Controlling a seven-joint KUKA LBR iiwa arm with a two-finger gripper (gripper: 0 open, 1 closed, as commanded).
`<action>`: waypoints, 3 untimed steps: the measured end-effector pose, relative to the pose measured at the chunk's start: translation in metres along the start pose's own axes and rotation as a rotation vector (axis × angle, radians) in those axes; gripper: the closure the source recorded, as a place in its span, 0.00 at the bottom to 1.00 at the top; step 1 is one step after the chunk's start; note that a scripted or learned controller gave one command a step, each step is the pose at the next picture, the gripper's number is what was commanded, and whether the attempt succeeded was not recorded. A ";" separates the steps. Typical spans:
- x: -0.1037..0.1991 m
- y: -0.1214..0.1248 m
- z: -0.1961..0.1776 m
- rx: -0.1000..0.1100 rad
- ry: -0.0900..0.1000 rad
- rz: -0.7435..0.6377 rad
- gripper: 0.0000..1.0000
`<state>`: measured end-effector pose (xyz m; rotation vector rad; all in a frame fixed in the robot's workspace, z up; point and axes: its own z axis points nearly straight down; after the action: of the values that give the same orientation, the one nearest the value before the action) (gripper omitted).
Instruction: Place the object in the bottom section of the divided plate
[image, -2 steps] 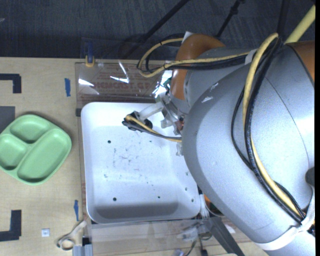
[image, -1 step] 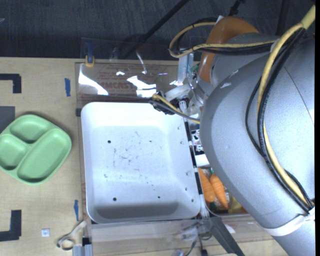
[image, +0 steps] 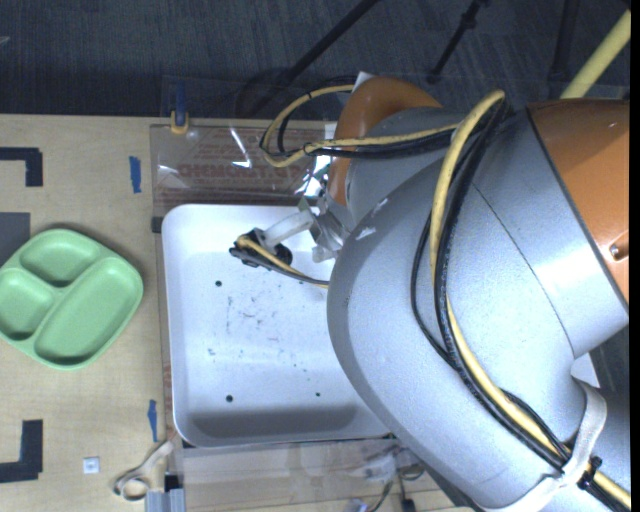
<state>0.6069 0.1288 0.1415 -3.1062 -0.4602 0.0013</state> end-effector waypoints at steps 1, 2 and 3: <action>-0.035 -0.002 0.054 0.001 0.005 0.094 0.00; -0.035 -0.001 0.044 0.002 0.006 0.096 1.00; 0.040 -0.042 0.053 0.002 0.008 0.056 1.00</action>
<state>0.6332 0.1809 0.0881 -3.1152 -0.3725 -0.0104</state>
